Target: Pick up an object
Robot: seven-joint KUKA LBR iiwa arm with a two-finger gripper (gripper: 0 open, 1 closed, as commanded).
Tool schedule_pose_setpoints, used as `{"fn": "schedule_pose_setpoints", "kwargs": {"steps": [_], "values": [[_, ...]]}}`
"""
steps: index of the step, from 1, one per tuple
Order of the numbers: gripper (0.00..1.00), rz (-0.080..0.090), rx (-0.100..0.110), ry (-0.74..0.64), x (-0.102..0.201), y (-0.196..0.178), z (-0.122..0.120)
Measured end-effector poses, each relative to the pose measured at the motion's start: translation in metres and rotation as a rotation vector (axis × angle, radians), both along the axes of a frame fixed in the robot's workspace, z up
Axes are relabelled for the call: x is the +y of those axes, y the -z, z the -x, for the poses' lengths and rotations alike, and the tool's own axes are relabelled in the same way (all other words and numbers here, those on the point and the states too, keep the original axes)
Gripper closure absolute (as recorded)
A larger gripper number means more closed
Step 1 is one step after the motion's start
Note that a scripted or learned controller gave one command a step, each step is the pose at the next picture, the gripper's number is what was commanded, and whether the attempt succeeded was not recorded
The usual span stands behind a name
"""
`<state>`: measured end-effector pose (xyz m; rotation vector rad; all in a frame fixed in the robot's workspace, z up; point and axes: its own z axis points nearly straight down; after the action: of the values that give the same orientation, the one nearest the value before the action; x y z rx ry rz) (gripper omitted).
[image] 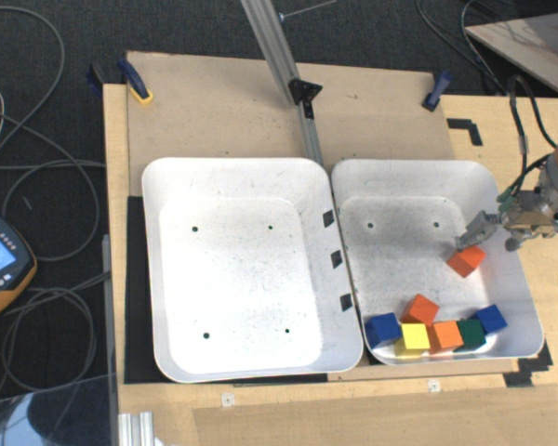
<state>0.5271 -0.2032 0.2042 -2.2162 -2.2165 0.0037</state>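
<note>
Dark carpet with loose cables lies all around a wooden worktop, and two white bins sit side by side on it. The left bin has nothing but small dark dots on its floor. The right bin has the blocks in it. Along its near edge sits a small bunch: a blue block, a yellow block, an orange block, another orange block, a green block and one more blue block. One orange cube sits apart from them, farther back and toward the right side of the bin. The gripper comes in from the right and hangs just above and beside this cube. I cannot tell how the gripper is set, because it looks small and blurry here. The cube looks like it rests on the bin floor, so I think nothing is picked up yet. What is left is to close on a block, most likely this lone cube, and lift it out.
</note>
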Motion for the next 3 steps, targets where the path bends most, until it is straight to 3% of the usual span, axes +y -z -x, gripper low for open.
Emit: {"fn": "schedule_pose_setpoints", "kwargs": {"steps": [2, 3], "values": [[0.00, 0.005, -0.007, 0.001, -0.001, 0.084, -0.004], [1.00, 0.003, -0.010, 0.000, 0.000, 0.073, -0.005]]}}
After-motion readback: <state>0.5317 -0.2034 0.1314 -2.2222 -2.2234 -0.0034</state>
